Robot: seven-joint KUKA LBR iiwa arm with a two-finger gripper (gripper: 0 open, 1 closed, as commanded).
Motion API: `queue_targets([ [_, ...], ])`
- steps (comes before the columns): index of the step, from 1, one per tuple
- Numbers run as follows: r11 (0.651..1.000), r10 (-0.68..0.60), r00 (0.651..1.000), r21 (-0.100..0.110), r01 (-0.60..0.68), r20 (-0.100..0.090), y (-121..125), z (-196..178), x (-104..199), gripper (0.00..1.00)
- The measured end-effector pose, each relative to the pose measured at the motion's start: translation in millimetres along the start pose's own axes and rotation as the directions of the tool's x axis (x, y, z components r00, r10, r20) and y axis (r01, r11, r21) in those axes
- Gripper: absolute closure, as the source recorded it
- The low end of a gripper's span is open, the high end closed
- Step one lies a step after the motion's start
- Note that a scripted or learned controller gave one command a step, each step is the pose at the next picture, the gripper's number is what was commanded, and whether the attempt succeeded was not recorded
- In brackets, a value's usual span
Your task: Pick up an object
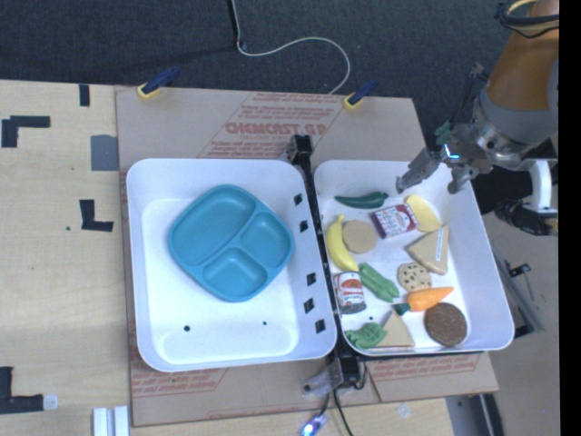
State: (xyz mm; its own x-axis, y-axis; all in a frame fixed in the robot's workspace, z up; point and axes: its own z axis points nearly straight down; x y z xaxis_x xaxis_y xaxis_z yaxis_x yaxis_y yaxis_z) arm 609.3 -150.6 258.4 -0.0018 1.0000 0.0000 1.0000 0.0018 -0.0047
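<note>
My gripper (434, 178) hangs over the far edge of the right bin (490, 271), open, with nothing between its fingers. Just below it in the bin lie a yellow lemon-like piece (423, 213) and a red and white packet (393, 220). Around them are a green chilli (361, 199), a banana (339, 243), a tan round biscuit (359, 236), a cheese wedge (431, 251), a chip cookie (413, 275), a green pickle (378, 282), a carrot (427, 298), a small can (349, 292), a brown patty (446, 323) and a sandwich slice (386, 334).
The left bin (145, 271) holds a blue divided plate (231, 241). A black divider with clips (313, 243) runs between the bins. Both bins rest on a cardboard sheet (263, 125) held by yellow and blue clamps. A white cable (290, 48) lies behind.
</note>
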Motion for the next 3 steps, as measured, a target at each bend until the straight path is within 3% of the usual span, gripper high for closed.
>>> queue_targets([
  [2, 1.000, -0.008, 1.000, 0.000, 0.008, -0.002, -69.9, -64.8, 134.1, 0.00],
  [3, 1.000, -0.004, 1.000, 0.006, 0.004, 0.000, -68.4, -70.6, 130.6, 1.00],
])
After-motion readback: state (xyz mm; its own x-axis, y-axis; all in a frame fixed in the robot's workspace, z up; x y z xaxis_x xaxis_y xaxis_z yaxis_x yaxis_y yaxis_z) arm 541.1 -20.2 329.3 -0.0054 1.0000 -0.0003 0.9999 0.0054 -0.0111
